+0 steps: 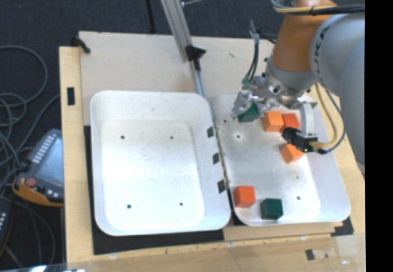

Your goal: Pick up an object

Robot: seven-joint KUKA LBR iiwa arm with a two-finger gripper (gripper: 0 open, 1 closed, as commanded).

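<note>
My gripper (247, 105) hangs over the far left corner of the right bin (325, 185). A dark green block (248, 116) shows right beneath its tip, partly hidden by it; whether it is gripped I cannot tell. Two orange blocks (273, 121) (290, 121) lie side by side just right of the gripper. Another orange block (290, 153) lies a little nearer, by a black cable end. Close to the bin's front edge sit an orange cube (245, 196) and a dark green cube (271, 208).
The left bin (153, 160) stands beside the right one, with a raised rim between them. A slanted metal rail (175, 13) runs from the top down to the bins' far edge. Cables loop off the wrist at the right. A pendant (43, 166) lies off the bench's left.
</note>
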